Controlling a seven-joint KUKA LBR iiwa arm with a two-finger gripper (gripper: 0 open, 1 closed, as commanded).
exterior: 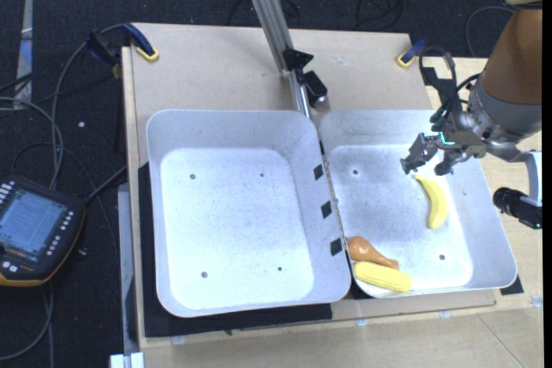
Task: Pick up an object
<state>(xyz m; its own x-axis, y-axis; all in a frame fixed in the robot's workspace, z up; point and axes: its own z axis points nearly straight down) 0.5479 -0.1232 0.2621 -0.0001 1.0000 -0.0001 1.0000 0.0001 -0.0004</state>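
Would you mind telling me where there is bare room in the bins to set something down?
The left bin has a bare floor from wall to wall. In the right bin, the far-left floor is free. It is crowded around the banana under the gripper, and at the near edge by the corn cob and orange piece.
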